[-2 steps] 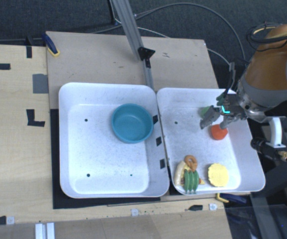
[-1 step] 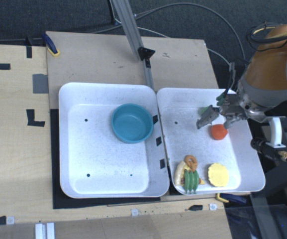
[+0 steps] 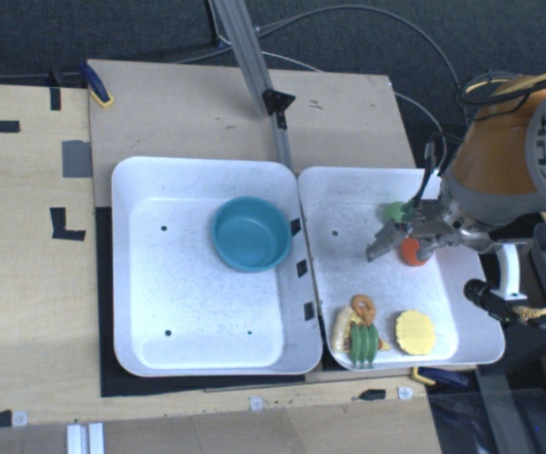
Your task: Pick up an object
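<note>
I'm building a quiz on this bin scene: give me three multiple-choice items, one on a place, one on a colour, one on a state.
1. Where is the bowl?
A. left bin
B. right bin
C. on the bench

2. What colour is the round flat piece at the right bin's near edge?
A. purple
B. yellow
C. black

3. How does the bowl sit?
A. upside down
B. on its side
C. upright, opening up

Answers: 1 A, it rests inside the left bin; 2 B, it shows yellow; 3 C, its hollow faces up.

a tan bench (image 3: 197, 112), bearing two shallow white bins side by side: right bin (image 3: 348, 192) beneath the gripper (image 3: 397, 246), left bin (image 3: 149, 253) beyond it.
</note>
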You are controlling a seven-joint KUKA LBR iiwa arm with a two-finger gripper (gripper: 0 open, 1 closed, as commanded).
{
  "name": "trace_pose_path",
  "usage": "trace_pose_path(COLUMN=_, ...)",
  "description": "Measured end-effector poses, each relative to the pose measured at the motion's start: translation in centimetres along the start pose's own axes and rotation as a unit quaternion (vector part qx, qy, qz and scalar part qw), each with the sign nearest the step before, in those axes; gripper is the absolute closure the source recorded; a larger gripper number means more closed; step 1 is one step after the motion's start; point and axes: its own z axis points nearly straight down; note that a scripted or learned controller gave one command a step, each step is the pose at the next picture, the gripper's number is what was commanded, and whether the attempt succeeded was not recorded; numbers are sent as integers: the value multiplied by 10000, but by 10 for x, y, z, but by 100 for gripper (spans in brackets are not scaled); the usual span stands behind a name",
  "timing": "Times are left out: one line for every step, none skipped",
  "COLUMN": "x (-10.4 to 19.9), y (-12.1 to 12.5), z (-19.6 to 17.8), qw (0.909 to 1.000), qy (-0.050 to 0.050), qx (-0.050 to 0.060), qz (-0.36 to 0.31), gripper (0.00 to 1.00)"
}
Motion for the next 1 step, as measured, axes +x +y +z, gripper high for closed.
trace_pose_path(x=-3, y=1, z=43, qw=10000, qy=1, qx=3, qz=0, gripper=0)
